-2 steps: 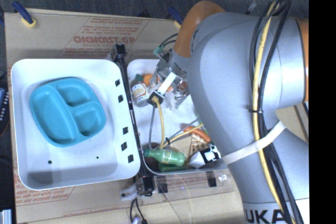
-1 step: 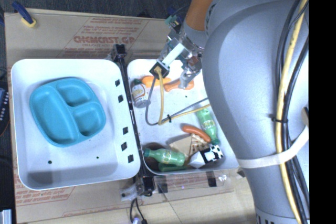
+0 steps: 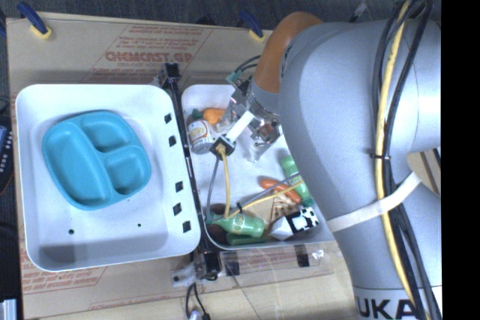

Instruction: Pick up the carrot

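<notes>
Slim orange carrot (image 3: 270, 182), lying flat — right bin (image 3: 204, 96), lower half

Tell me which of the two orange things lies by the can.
The small one at the right bin's far end, just behind the can. The other orange thing lies nearer the camera, beside a green item.
</notes>
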Robot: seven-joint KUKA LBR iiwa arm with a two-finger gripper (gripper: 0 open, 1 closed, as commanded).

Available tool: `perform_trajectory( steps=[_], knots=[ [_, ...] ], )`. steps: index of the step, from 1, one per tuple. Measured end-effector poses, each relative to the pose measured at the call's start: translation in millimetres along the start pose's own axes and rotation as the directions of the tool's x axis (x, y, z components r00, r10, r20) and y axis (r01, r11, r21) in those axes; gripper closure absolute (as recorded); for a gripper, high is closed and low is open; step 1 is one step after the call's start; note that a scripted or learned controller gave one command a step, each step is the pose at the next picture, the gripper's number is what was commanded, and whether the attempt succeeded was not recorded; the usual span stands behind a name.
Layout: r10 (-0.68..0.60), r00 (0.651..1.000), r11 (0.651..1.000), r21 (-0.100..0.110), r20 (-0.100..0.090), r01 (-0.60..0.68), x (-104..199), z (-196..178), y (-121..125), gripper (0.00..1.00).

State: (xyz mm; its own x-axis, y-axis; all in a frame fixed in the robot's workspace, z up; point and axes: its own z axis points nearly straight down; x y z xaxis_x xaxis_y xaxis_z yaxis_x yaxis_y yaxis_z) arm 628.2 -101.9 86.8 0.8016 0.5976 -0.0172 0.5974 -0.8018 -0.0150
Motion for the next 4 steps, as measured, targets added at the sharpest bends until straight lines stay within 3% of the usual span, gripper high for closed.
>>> perform_trajectory(
  steps=[1, 2, 3, 4],
  knots=[
    [0.200, 0.980, 0.980, 0.012, 0.005, -0.200, 11, -5, 7, 0.00],
    [0.093, 0.995, 0.996, -0.015, -0.021, -0.093, -19, -186, 47, 0.00],
    [0.210, 0.978, 0.978, 0.001, -0.009, -0.210, -37, -5, 44, 0.00],
    [0.387, 0.922, 0.922, 0.002, -0.010, -0.387, -27, -3, -35, 0.00]
  ],
)
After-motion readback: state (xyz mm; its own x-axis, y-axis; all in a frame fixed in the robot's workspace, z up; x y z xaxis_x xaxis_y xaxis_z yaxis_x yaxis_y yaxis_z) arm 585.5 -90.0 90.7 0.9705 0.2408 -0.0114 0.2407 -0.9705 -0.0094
